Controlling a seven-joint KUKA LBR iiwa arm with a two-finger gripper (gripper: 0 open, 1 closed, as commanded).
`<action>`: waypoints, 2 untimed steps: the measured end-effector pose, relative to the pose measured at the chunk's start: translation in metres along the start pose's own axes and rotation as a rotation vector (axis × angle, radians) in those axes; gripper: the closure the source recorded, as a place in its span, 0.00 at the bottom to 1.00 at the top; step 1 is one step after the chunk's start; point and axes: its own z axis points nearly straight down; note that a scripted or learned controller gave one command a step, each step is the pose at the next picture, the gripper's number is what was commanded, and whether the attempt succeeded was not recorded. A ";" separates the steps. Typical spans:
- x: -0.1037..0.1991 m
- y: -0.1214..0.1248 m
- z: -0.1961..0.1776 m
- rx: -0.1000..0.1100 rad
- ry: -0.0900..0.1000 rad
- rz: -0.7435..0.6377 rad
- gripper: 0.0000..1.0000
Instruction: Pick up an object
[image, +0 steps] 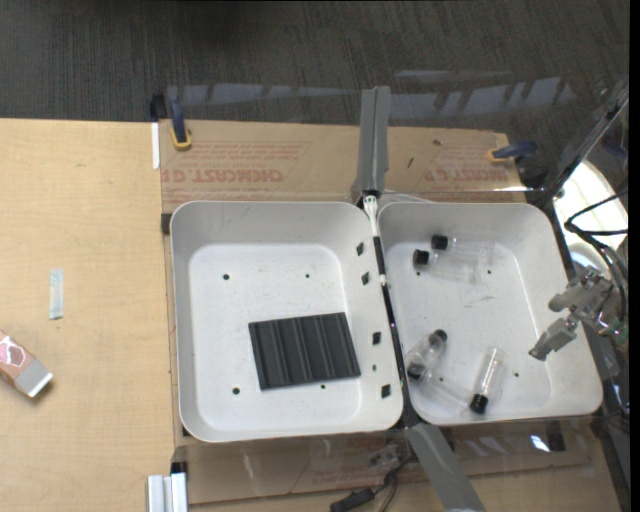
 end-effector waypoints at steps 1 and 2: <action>0.011 0.045 0.113 0.000 0.003 -0.068 0.00; 0.008 0.011 0.054 -0.001 -0.001 -0.401 0.00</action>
